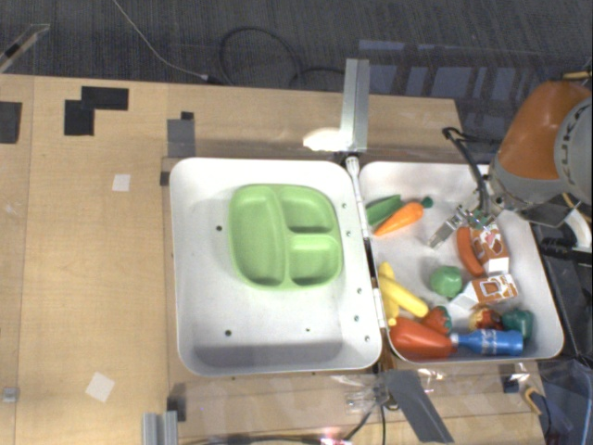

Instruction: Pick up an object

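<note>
My gripper (451,225) hangs low over the upper middle of the right bin (548,295), below the grey and orange arm (542,146). It is just left of a red sausage (467,252) and right of an orange carrot (401,219). I see nothing held in it. Around it lie a green pod (381,207), a green round toy (447,281), a yellow banana (402,295), a red pepper (420,337), a blue bottle (489,343) and two orange-and-white cartons (489,242) (497,288).
The left bin (199,332) holds a green divided plate (284,235). A metal post (355,105) stands at the back between the bins. A dark teal toy (519,322) lies by the right bin's front right corner. Cables run along the right edge.
</note>
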Motion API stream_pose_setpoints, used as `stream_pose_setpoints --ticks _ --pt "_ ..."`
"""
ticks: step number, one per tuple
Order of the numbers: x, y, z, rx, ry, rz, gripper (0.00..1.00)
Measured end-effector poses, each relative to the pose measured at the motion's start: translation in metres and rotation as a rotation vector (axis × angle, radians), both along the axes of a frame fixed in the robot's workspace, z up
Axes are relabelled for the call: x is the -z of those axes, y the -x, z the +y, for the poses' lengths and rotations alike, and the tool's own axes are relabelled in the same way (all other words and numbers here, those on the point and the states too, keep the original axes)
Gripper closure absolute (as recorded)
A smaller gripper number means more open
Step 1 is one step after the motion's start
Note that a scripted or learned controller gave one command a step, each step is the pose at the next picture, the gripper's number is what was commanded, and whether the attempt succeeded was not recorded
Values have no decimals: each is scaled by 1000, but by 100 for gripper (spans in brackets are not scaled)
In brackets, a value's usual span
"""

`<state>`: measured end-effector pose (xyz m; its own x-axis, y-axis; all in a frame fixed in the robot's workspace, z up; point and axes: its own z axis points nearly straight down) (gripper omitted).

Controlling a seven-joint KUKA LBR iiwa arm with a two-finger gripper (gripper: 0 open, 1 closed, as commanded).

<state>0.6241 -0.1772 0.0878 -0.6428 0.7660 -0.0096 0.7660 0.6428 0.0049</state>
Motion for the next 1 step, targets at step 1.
stream_pose_setpoints --ticks 1 --pt "0 42 0 195 -4 -2 0"
